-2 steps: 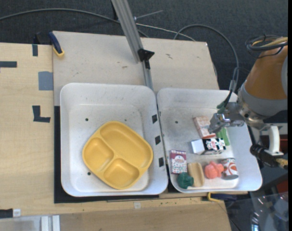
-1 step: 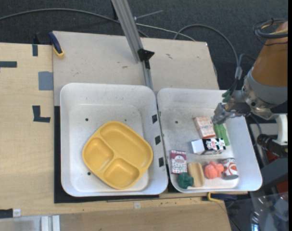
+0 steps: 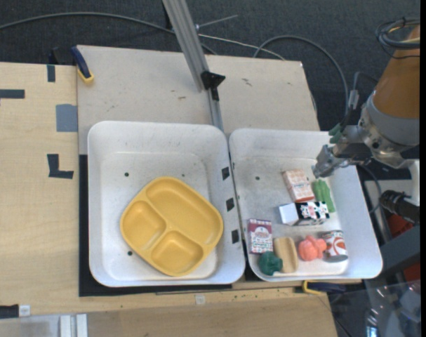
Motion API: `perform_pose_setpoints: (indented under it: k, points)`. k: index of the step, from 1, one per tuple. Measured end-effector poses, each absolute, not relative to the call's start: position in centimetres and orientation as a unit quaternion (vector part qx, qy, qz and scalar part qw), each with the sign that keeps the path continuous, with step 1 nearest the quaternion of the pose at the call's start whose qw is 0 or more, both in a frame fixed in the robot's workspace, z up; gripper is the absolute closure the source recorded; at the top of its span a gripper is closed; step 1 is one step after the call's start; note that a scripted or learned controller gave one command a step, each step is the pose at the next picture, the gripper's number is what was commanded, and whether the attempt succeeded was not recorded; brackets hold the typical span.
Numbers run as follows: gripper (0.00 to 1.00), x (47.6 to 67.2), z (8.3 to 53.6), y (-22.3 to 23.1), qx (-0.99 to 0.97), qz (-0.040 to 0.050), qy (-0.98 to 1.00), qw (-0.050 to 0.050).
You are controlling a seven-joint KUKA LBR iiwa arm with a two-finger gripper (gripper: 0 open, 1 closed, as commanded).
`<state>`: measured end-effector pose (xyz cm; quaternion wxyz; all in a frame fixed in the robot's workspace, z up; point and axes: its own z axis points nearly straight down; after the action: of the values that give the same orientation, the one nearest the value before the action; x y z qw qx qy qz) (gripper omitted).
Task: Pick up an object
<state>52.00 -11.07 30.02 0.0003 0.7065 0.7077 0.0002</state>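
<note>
While its grip state cannot be told, the end effector (image 3: 325, 161) hovers above the right bin (image 3: 269, 146).

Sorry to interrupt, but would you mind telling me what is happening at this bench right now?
A grey arm with an orange band reaches in from the right, its pincer hovering over the upper right part of the right bin, just above a small pink carton and a green item. Nothing is visibly held yet. The left bin holds a yellow divided tray.
</note>
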Motion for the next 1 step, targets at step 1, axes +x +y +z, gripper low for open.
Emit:
perform_pose_setpoints:
  k: [1]
  points:
    - [1.00, 54.63, 27.46, -6.38, 0.705, -0.0010, 0.709, -0.001]
